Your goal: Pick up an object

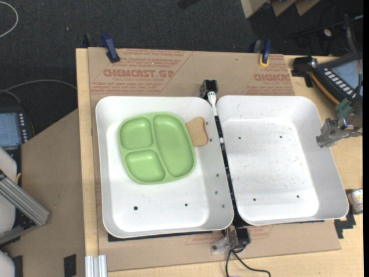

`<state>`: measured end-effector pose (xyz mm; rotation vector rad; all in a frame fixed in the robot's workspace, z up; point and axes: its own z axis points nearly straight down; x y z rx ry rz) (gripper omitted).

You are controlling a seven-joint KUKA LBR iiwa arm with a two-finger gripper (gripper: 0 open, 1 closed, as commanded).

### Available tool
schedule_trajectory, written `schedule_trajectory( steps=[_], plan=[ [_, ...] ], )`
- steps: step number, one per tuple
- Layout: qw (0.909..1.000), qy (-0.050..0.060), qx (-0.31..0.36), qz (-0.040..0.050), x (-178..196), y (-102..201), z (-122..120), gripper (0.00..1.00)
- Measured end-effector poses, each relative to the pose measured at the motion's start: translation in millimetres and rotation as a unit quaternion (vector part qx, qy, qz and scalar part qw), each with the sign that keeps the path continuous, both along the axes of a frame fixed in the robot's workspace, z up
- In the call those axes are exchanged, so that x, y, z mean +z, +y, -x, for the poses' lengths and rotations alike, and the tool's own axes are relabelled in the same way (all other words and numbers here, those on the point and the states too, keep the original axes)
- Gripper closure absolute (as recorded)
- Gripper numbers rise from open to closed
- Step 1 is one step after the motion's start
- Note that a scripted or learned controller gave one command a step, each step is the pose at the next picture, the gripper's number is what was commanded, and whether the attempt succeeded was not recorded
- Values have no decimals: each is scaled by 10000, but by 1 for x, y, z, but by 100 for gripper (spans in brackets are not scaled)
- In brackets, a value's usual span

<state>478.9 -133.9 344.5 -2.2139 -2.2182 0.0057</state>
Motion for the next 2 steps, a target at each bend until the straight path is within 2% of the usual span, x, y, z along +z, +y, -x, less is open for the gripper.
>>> schedule_trajectory(
  steps=[1, 2],
  plan=[
    [9999, -128, -37, 67, 130, -78, -29, 100],
    [10000, -6, -7, 0, 54, -47, 1, 100]
  ],
)
